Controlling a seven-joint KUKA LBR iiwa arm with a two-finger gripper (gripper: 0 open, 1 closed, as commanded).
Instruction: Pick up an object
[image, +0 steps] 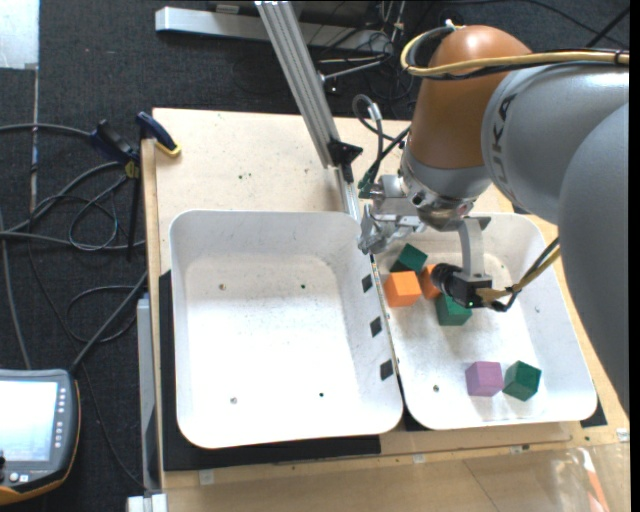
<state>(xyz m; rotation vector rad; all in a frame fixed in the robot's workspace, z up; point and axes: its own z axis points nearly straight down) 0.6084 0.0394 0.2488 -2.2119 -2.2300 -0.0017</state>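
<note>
Here: fingers (425, 235) over right bin (560, 400); grip state unclear; orange block (402, 288) just below

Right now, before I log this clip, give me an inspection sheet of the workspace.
Surface: wooden bench bearing left bin and right bin.
Job's things: orange block, green blocks, purple block, all in the right bin.
Clutter: clamp at the bench's far left corner.
Grippers: gripper low over the right bin's far blocks.
Cables: black cables on the floor, left.
Surroundings: handheld screen, metal strut.
</note>
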